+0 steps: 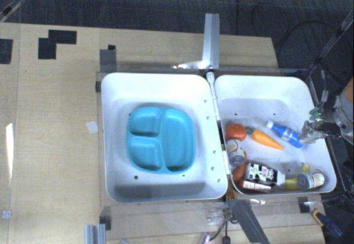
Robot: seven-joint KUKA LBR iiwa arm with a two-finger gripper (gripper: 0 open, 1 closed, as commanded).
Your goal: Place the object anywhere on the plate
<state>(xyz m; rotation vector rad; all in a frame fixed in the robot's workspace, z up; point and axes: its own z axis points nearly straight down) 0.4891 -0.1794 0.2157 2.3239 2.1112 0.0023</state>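
Camera view: end effector, finger state indiscernible, right of blue bottle; black carton's print illegible; plate at centre-left.

1. The arm enters from the right edge of the camera view, with a sliver of its orange band showing there.
2. The gripper sits low at the right, its metal fingers pointing left.
3. Whether the fingers are parted or closed cannot be made out.
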